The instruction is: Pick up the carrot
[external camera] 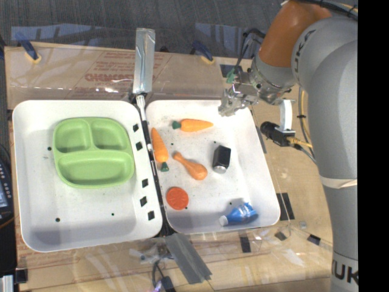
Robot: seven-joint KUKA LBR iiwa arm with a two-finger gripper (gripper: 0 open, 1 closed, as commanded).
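Gripper (230, 106) hovers at the right bin's (267, 187) far rim; whether it is open I cannot tell; it holds nothing; the carrot (192, 125) lies just beside it; I'd come down over its middle, across its length; both bins share a cluttered worktop (292, 163).

**Desk and what rests on it**

The desk (304, 181) is brown and covered in clear plastic sheeting. Two white bins lie directly on it, touching side by side: the left bin (30, 181) and, just right of it, the right bin (258, 163). Dark tape strips (284, 205) lie just right of the right bin
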